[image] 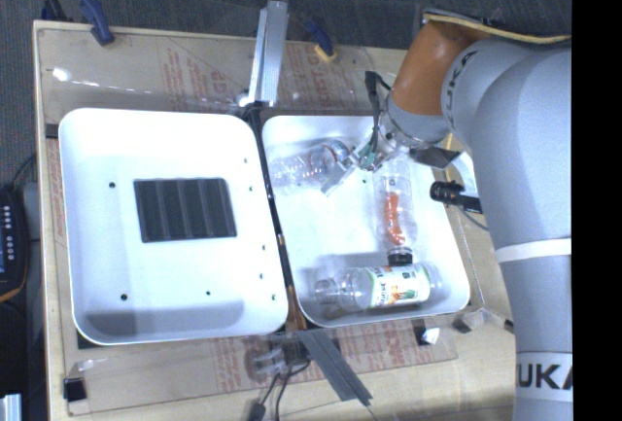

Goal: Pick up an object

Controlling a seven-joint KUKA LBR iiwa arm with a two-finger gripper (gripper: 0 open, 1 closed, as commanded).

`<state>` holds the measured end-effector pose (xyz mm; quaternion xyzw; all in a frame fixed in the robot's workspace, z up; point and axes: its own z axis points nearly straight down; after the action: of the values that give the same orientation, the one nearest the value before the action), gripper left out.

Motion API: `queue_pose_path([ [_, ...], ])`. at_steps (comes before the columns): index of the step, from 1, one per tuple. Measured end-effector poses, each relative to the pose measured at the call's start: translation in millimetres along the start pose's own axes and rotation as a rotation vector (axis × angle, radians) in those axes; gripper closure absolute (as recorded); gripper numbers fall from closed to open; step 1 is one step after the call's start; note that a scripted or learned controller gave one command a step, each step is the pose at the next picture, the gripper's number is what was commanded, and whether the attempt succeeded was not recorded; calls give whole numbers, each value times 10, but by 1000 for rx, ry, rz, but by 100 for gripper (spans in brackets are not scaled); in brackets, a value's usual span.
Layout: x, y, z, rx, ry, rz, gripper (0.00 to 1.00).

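Left bin (97, 215): dark grille (185, 209) only. Right bin (301, 302): crumpled clear bottle (303, 166) top-left, green-labelled bottle (381, 286) lying along front wall, clear orange-content bottle (393, 211) upright-lengthwise. Hand (369, 155) near crumpled bottle; grip state cannot be told.

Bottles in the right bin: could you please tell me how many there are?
3. A clear crumpled bottle lies near the far left corner, an orange-labelled one along the right side, and a green-labelled one along the near wall. The arm may hide more.
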<state>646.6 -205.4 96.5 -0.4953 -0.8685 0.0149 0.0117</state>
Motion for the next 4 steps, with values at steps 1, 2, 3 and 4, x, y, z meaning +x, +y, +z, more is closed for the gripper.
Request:
queue_pose_path([
  [1,-125,-97,-136,4,-26,10,100],
  [2,-141,-108,-248,6,-30,8,100],
  [3,-92,-61,-247,3,-20,2,0],
  [4,-13,-14,-175,-5,-27,-19,0],
])
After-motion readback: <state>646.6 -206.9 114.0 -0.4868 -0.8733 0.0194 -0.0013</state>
